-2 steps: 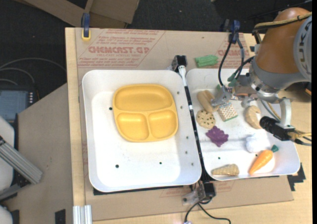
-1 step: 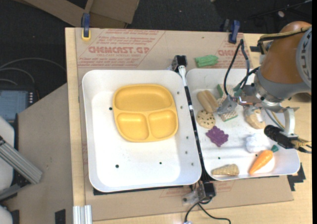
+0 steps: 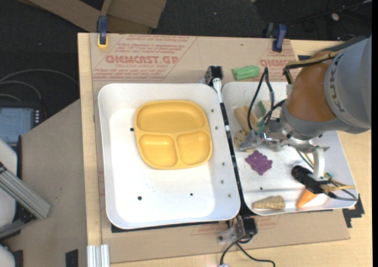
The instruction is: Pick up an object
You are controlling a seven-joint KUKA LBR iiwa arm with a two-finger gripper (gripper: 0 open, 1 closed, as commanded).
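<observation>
Arm (image 3: pixel 331 91) is reaching over right bin (image 3: pixel 345 159); gripper (image 3: pixel 257 137), opening indiscernible, is hovering just above purple object (image 3: pixel 258 162). Left bin (image 3: pixel 118 159) is holding yellow divided tray (image 3: pixel 173 133).

Even, bright overhead light washes the left white bin (image 3: pixel 118 159) almost shadowless, while the floor beyond its far edge falls dim and the whole frame is slightly soft.

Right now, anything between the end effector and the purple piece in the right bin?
Nothing visible. The purple piece lies on the right bin floor just below the end effector, with bare white floor around it; the nearest tan items sit beside the end effector, not between.
</observation>
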